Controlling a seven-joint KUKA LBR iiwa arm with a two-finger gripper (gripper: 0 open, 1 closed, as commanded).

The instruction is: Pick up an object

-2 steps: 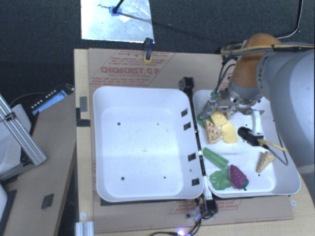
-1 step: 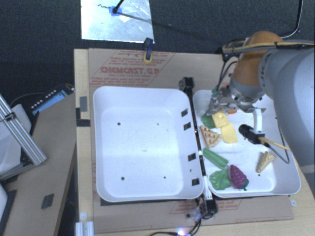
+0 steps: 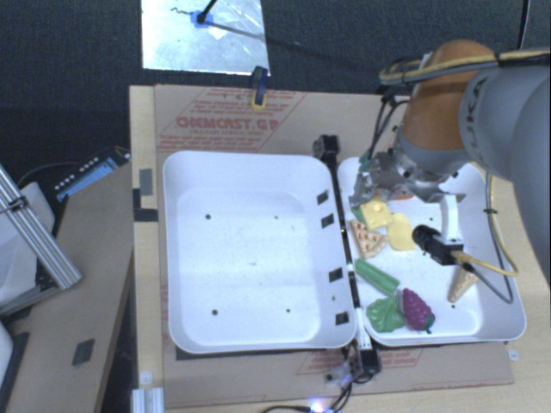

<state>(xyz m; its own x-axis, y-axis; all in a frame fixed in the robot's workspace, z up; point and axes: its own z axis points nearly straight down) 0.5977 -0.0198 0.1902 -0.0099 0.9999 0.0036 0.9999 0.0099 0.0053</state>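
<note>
Gripper (image 3: 372,186) report, camera view: I'm low over the right bin (image 3: 495,317), at its ten o'clock corner, my grey arm and orange band reaching in from three o'clock. Whether I'm open or closed I cannot tell from this angle, and whether anything is in my grasp I cannot tell either.

Right under me, touching or nearly so at my six o'clock, is a yellow wedge (image 3: 375,212). Just past it, again toward six o'clock, lies a pizza slice (image 3: 368,240) hard against the bin's left wall. A pale yellow round piece (image 3: 400,231) sits beside both, at the wedge's four o'clock.

Further down the bin, a green pod (image 3: 377,276) lies at a slant near the left wall. At the bin's seven o'clock corner there's a leafy green piece (image 3: 386,315), and a purple grape bunch (image 3: 417,309) is touching it on its three o'clock side. A cone (image 3: 462,284) lies apart from the rest, toward the bin's four o'clock, its point aimed at six.

Left bin (image 3: 250,256): bare white floor with a few dark dots. Both bins rest on a cardboard sheet (image 3: 232,114) with red print, and a blue and yellow clamp (image 3: 258,87) grips its twelve o'clock edge.
</note>
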